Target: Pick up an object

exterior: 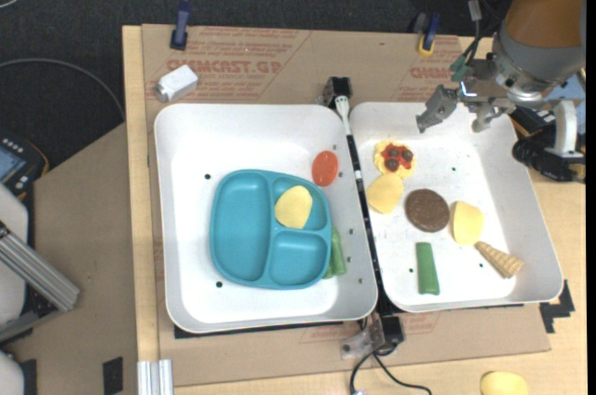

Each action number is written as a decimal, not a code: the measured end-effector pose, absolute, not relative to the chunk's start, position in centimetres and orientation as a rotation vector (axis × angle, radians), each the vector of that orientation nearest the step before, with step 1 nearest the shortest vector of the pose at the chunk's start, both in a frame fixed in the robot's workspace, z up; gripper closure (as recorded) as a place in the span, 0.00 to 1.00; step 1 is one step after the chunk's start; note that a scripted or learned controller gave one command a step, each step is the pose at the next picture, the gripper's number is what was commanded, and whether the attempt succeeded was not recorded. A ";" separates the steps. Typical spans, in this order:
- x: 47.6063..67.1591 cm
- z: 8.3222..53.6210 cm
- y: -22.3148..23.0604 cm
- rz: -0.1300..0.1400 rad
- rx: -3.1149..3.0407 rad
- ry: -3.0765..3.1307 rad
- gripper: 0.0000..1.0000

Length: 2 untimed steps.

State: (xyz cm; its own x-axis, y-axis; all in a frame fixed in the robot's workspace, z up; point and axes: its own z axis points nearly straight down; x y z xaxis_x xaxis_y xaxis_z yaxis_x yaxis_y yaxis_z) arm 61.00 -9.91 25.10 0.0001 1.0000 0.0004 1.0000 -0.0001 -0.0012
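Note:
My gripper [460, 113] hangs open above the far edge of the right bin [521, 291], its two grey fingers spread with nothing between them. Below it in that bin lie a small yellow pastry with red berries [395, 157], a pale yellow piece [385, 194], a brown round cookie [427, 210], a yellow chunk [467, 222], a waffle cone [498, 259] and a green stick [426, 268]. The left bin [177, 197] holds a teal divided plate [247, 230] with a yellow piece [293, 207] on it, a red-orange piece [325, 168] and a green piece [336, 253].
A black divider bar [352, 160] runs between the bins. A small white object [176, 83] lies on the cardboard at the far left, and blue clamps [180, 23] hold the board's far edge. A yellow object [504, 383] rests off the board at the bottom right.

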 end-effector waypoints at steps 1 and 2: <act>57.3 44.6 -7.6 -0.022 -2.229 -2.238 0.00; 57.4 44.6 -7.7 -0.005 -2.224 -2.229 1.00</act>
